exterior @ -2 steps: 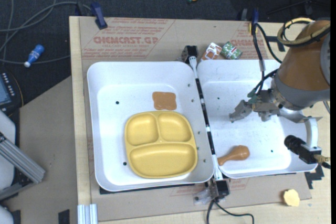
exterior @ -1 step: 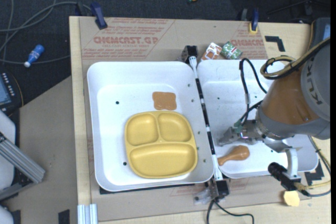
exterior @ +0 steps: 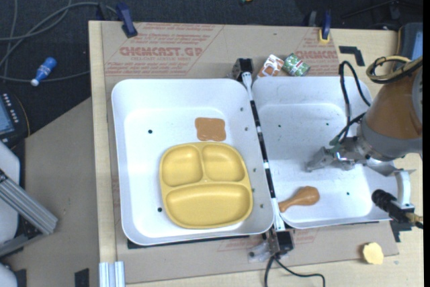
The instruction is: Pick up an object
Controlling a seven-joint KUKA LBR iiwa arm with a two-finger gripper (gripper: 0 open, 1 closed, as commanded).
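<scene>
Pincer (exterior: 321, 160) over the right bin (exterior: 295, 104), fingers spread, nothing between them. Toy drumstick (exterior: 299, 198) on that bin's floor just below and slightly left of the fingertips, apart from them; long axis left-right, meaty end nearer the pincer.

The grey arm (exterior: 396, 119) with its orange band reaches in from the right, wrist bent downward and leftward, carrying the gripper (exterior: 321, 159) low with its metal fingers (exterior: 316, 162) pointing left, nothing visible between them.
</scene>
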